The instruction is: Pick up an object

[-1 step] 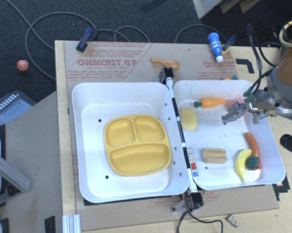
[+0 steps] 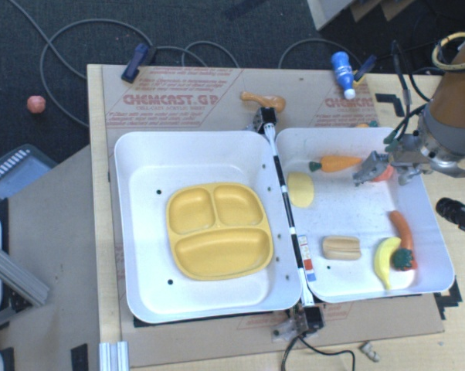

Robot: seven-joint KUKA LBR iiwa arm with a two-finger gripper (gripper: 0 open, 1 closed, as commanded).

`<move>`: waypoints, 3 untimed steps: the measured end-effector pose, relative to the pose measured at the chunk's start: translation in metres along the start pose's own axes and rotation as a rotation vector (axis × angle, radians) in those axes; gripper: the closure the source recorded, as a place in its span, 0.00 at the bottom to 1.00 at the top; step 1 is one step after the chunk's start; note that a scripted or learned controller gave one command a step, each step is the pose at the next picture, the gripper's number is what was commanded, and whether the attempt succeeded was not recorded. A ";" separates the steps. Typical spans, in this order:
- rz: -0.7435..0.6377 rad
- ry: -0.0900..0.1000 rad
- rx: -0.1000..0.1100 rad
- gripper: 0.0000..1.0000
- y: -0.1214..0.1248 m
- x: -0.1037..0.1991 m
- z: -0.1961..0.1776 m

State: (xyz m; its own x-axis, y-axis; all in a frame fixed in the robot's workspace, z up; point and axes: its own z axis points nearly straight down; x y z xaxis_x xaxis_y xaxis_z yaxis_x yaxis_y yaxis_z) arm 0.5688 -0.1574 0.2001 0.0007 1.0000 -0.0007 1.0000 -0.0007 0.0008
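Camera view: the arm's gripper point(image 2: 379, 168) hung low over the far side of the right bin point(image 2: 425, 280), beside a carrot point(image 2: 339, 163); whether it was clenched or released could not be told. A reddish item point(image 2: 385, 174) lay partly hidden beneath it. Elsewhere in that bin lay a yellow round piece point(image 2: 300, 189), a bread roll point(image 2: 341, 247), a sausage point(image 2: 402, 227) and a banana point(image 2: 385, 260). The left bin point(image 2: 140, 168) held a yellow divided plate point(image 2: 218, 229).

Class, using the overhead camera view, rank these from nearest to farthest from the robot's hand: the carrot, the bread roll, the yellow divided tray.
1. Carrot, just left of the hand, right bin.
2. Bread roll, toward the right bin's front.
3. Yellow divided tray, in the left bin.
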 end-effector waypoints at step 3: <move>-0.005 0.008 0.008 1.00 0.098 -0.062 0.105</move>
State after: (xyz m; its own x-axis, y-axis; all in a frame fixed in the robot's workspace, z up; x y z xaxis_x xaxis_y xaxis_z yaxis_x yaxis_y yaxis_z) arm 0.6669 -0.2196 0.0956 -0.0044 1.0000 0.0077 1.0000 0.0045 -0.0073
